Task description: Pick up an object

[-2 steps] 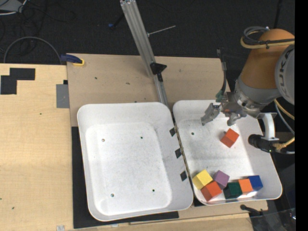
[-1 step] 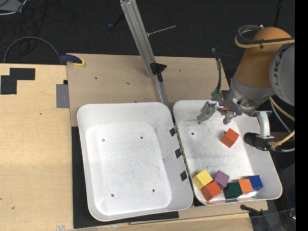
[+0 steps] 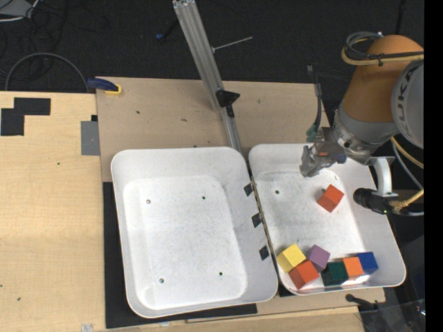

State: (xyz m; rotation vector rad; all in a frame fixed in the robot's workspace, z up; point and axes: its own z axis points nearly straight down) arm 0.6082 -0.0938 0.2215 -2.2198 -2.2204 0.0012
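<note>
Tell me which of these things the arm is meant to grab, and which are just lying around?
For the job: gripper; lone orange block; clustered yellow block, purple block, red block, green block, orange-and-white block, blue block; right bin.

Lying about: left bin; aluminium rail; blue-and-yellow clamp.

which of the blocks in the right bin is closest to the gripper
The lone orange block, lying by itself just below and right of the gripper. The other blocks are clustered along the bin's near edge, farther off.
</note>
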